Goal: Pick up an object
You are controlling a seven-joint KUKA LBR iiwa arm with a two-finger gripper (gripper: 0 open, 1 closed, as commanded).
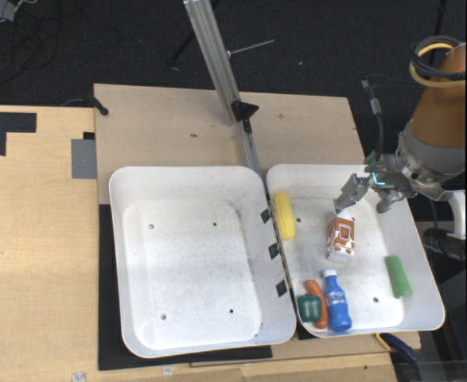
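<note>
Orange-and-white carton lies mid right bin, long axis running near-far, slightly tilted. Pincer hovers just beyond its far end, a bit right, fingers spread, nothing between them. Likely move: down and nearward onto carton. Corn cob sits left by bin wall.

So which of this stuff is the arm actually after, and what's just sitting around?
Part of the job, any one could be picked:
corn cob
red and white carton
green block
blue bottle
carrot
dark green piece
gripper, open above the carton
right bin holding them all

Just lying about:
left bin
metal rail
wooden board
</note>
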